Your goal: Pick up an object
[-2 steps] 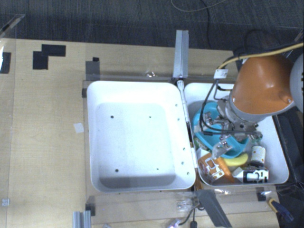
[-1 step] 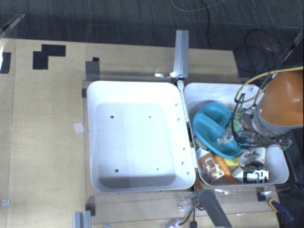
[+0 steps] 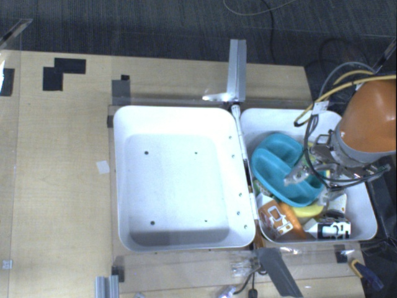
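The right bin (image 3: 273, 120) holds a blue bowl (image 3: 279, 163) tipped toward the left. Below it lie a yellow object (image 3: 308, 212), an orange-brown box (image 3: 280, 219) and a black and white item (image 3: 333, 230). The arm with its orange band (image 3: 371, 117) reaches in from the right. My gripper (image 3: 297, 178) hangs over the bowl's lower right part, at or just above its inner surface. Nothing is seen held in it.
The left white bin (image 3: 124, 166) lies beside the right one, sharing a raised middle wall (image 3: 243, 160). A metal post (image 3: 237, 70) stands at the back between the bins. Yellow and black cables (image 3: 335, 85) loop above the arm.
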`<state>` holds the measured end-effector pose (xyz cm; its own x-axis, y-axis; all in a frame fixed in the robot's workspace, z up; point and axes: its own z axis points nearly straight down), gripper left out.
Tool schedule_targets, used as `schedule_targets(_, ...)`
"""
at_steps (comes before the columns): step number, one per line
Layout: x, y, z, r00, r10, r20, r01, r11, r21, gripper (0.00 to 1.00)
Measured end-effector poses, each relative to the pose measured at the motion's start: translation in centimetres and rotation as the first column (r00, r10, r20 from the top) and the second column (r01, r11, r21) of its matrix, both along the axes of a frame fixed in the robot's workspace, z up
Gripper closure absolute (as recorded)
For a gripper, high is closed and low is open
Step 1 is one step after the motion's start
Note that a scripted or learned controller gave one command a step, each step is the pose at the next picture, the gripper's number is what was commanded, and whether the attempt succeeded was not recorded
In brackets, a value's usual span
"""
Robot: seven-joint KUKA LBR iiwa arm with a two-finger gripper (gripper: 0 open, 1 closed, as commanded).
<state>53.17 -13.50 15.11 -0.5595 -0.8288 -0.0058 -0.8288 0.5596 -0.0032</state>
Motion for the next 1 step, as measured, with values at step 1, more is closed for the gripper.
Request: schedule_targets(1,3.51,0.8,-1.54,1.0,0.007,-0.001,-0.007,1.0,0.001,0.0)
